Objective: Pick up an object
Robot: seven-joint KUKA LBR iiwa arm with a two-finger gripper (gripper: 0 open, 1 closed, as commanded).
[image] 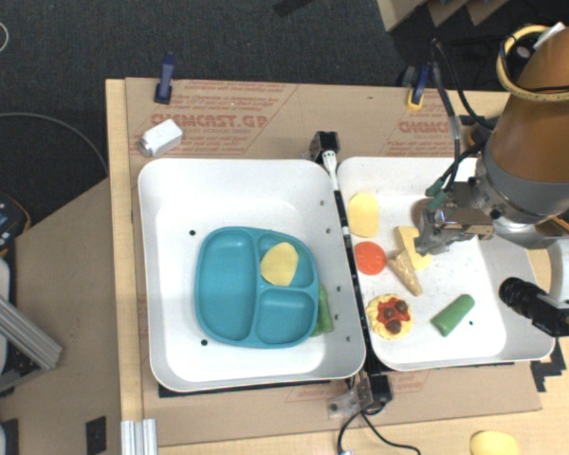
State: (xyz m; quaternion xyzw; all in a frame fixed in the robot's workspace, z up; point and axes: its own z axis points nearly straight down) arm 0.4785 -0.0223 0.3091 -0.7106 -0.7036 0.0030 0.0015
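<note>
Over right bin (512, 344), gripper (434, 238) low w/ tips at yellow cheese wedge (406, 244), can't tell if spread or pinching; looks like descent/grasp step, next move prob needs firm close on wedge then straight lift clear of orange disc (370, 257) & bread slice (407, 275).

A divided tray (229, 292) lies in the left bin (161, 254); toy foods (370, 257), seemingly, in the right.
</note>
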